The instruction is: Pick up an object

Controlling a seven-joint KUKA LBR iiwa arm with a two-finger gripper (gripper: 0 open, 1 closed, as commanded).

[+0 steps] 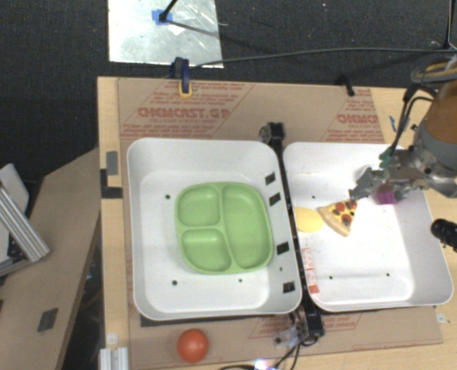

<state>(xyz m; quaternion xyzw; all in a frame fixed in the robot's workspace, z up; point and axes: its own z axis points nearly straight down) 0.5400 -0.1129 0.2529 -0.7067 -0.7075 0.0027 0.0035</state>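
A small red ball (193, 344) is seen nearest the camera, on the surface in front of the left bin (147, 230), well apart from the claw (361, 187) and far to its left and forward. The claw is found low over the right bin (413, 280), near that bin's middle, reached in from the right; whether its fingers are spread or pressed together cannot be told, since they are blurred against the grey wrist. Nothing is seen gripped. The nearest thing to be picked is judged to be the pizza slice (340, 216), which lies just below and a little left of the claw, close to touching it. Its long axis is laid at a slant, the tan crust end pointing away to the lower left and the narrow red-topped tip pointing up toward the claw. A flat yellow disc (308, 220) is lodged just beside the slice, farther left. A small purple object (384, 196) is seen just right of the claw, under the wrist. A green divided plate (223, 227) is set in the left bin, well away.
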